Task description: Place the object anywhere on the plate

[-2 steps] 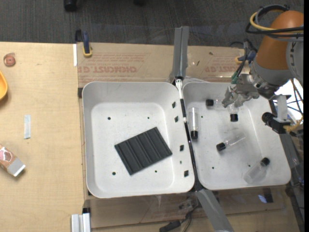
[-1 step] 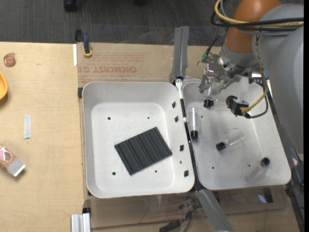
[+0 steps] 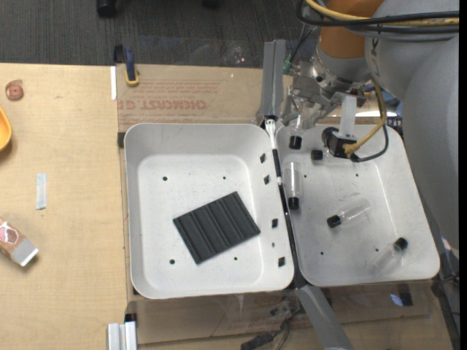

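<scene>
The dark ribbed plate [image 3: 217,227] lies flat and tilted in the left bin [image 3: 146,268], with nothing on it, so the task looks barely begun. The candidate objects, clear vials with black caps, all sit in the right bin [image 3: 416,203]: one vial [image 3: 292,186] lies along the left wall beside the divider, a second vial [image 3: 347,216] rests near the middle, and a third vial [image 3: 387,254] lies toward the near right corner. The gripper [image 3: 305,119] hangs over the far left corner of the right bin, close to the divider, and nothing shows between its fingers; their spread cannot be told here. Picking, carrying across and setting down all remain.
</scene>
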